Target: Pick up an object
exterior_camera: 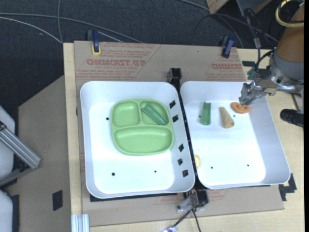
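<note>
In the right bin [263,151] lie a small green stick-shaped object [206,113], a tan cone-shaped object [226,117] and a small orange piece [240,108] near the far right wall. My gripper [247,96] hangs at the end of the arm coming in from the right, directly over the orange piece and very close to it. Whether it touches the piece is unclear. The left bin [96,153] holds a green divided plate [141,127] with a darker green object [154,112] in its upper right compartment.
A black divider with clips [178,124] runs between the two bins. Blue clamps [96,41] [227,45] hold the cardboard base at its far edge. Cables cross the dark floor beyond the bench. A small yellow bit [197,161] sits at the right bin's left rim.
</note>
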